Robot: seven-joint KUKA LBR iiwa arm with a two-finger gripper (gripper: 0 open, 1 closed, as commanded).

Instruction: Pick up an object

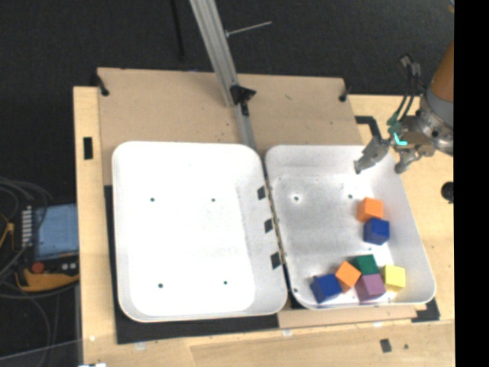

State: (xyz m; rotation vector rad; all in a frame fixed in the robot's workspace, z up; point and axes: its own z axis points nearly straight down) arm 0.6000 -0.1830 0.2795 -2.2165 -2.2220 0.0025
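Observation:
Several small coloured blocks lie in the right bin [321, 205]. An orange block [371, 208] and a blue block [376, 231] sit together near the right wall. At the front lie a blue block [326, 287], an orange block [348, 274], a green block [367, 264], a purple block [370, 286] and a yellow block [394, 277]. My gripper [386, 157] hangs over the bin's back right corner, above and behind the orange block. Its two fingers [370, 155] are spread apart with nothing between them.
The left bin [187, 228] stands beside the right one. A slanted metal pole [218, 48] rises from the back of the bench between the bins. Cables and a blue box [55, 232] lie off the bench at the left.

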